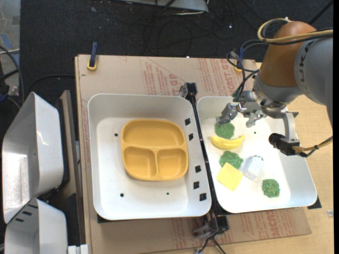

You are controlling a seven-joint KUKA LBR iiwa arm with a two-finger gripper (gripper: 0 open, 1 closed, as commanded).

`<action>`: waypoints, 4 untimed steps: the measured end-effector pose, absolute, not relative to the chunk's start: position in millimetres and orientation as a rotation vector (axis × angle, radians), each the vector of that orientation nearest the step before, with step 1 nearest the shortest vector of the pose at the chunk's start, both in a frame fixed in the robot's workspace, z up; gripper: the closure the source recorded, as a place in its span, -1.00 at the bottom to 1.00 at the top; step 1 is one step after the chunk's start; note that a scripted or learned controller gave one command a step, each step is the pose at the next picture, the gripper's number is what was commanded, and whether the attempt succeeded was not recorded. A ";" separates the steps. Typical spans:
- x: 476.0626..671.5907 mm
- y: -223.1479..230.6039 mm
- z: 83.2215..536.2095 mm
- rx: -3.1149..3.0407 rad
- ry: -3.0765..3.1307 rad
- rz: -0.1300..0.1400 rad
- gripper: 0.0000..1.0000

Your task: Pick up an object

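A yellow tray (155, 148) lies in the left bin (100, 142), while in the right bin (296, 189) the jaws (239, 114) hang released just above a green piece (225, 130) touching the banana (228, 141).

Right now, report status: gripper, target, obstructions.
Gripper low in right bin, at green piece. Nothing seen lifted. Banana touching green piece, crowding it.

Probably a robotics lab: cardboard-topped bench (159, 75), loose cables (175, 30), white bins (100, 157).
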State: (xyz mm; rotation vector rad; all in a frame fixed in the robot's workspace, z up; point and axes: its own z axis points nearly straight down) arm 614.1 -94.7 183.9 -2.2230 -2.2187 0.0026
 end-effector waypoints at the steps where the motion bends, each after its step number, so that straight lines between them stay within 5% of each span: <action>1: 614.1 -95.7 120.4 -2.222 -2.217 0.004 -1.00; 2: 615.1 -95.6 133.6 -2.225 -2.219 0.000 1.00; 4: 614.8 -95.0 236.5 -2.220 -2.228 -0.004 1.00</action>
